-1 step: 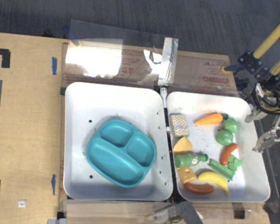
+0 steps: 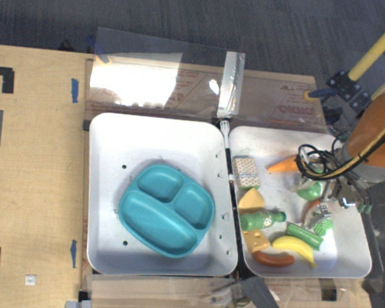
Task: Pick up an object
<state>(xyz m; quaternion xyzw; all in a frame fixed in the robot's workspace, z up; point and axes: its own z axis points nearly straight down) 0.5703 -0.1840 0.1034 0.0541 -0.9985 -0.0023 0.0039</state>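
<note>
A: White bins, 2 of them, side by side on the table (image 2: 25,170). Left bin (image 2: 107,143) holds 1 teal divided plate (image 2: 167,209) with 3 compartments, nothing in any of them.

B: And the right bin (image 2: 357,259)?

A: All the toy food is there. Along its left side: a small waffle-patterned block (image 2: 245,171), a yellow wedge (image 2: 251,200) below it, then a green bottle-shaped piece (image 2: 263,220) lying on its side. Near the front rim: a banana (image 2: 295,248), with a reddish-brown sausage-shaped piece (image 2: 274,259) just beside it. An orange carrot (image 2: 284,166) lies toward the back, and a green pod-like piece (image 2: 304,234) sits between the bottle and the banana.

B: Arm position?

A: Arm reaches in from the right, orange band high at the edge. End effector (image 2: 321,207) is low over the right half of the right bin, among black cables. Several small green and red pieces lie crowded under it; I cannot separate them.

B: Fingers spread or pinching?

A: Cannot tell. Cables and clutter hide the tips.

B: Progress on the pick?

A: Judgement only: approach is done, nothing is visibly lifted. No object shows clear of the bin floor. Grasp and lift are both left, or at least unconfirmed. Likely target is one of the small green pieces directly beneath the tool.
</note>
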